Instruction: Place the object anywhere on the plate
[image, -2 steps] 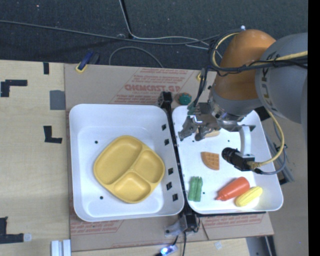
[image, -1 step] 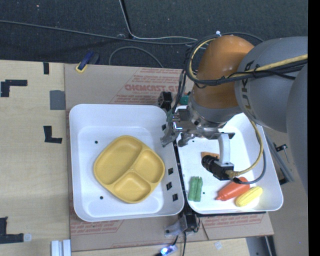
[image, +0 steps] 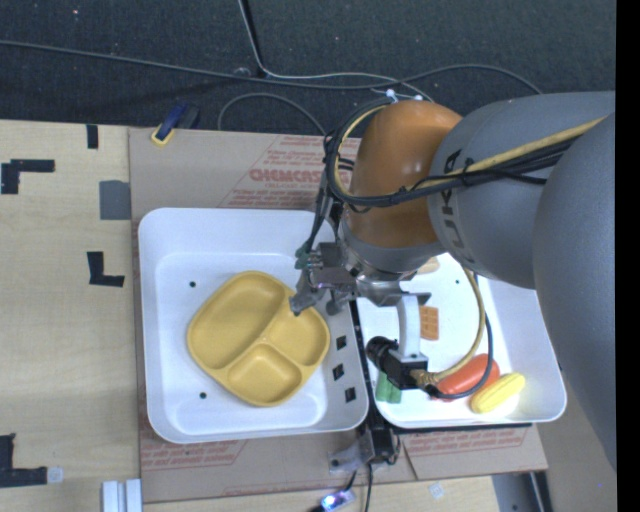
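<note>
The hand (image: 305, 295) is hanging at the near rim of the yellow plate (image: 258, 338), which is lying in the left bin (image: 160, 300) and spreading away from the hand toward the view's lower left. Whether the hand is spread or pressed together, I cannot tell. On the hand's other side, in the right bin (image: 545, 400), a flat orange piece (image: 429, 322) is lying near the hand. Farther from it, an orange object (image: 465, 378) and a yellow object (image: 497, 393) are lying touching each other.
</note>
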